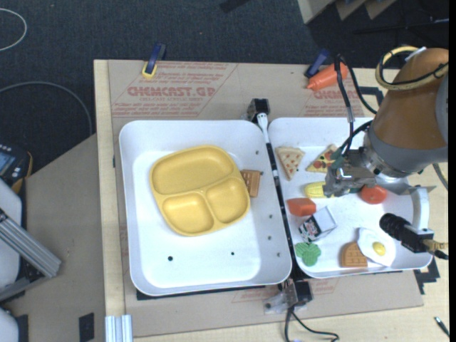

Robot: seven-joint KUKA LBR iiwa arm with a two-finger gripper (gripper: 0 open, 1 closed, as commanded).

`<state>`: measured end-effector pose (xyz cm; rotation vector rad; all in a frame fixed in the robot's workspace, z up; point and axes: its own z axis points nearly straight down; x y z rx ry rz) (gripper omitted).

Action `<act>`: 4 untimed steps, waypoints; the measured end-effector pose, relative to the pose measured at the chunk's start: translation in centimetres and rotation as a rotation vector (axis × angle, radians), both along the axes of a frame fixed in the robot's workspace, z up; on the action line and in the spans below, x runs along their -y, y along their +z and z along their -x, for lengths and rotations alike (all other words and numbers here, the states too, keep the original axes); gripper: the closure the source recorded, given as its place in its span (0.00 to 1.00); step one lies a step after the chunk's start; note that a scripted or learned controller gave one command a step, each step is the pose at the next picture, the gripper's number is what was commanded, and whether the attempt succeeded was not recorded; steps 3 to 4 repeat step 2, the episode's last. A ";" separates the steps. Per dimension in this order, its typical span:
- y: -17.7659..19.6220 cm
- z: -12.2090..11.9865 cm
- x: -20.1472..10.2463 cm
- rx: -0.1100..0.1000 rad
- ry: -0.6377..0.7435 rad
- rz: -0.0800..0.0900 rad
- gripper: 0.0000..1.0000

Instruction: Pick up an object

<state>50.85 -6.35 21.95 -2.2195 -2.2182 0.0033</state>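
My gripper [338, 183] hangs low over the middle of the right bin [420, 262], with the arm coming in from the right. It is just right of a yellow corn piece [314, 189] and just below a pizza slice [323, 159]. A red tomato [373, 194] lies at its right side, partly hidden by the wrist. In front of it lie a red sausage-like piece [301, 206] and a small black-and-white packet [317, 224]. I see nothing held.
Also in the right bin are a tan cracker wedge [289, 162], green broccoli [308, 253], toast [352, 255] and a fried egg [377, 247]. The left bin [135, 191] holds a yellow divided plate [199, 189] and a brown waffle piece [251, 182].
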 end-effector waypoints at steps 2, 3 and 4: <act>0.9 -1.2 -0.4 0.004 0.001 0.002 1.00; 0.9 -1.2 -0.4 0.004 0.001 0.002 1.00; 0.9 -1.2 -0.4 0.004 0.001 0.002 1.00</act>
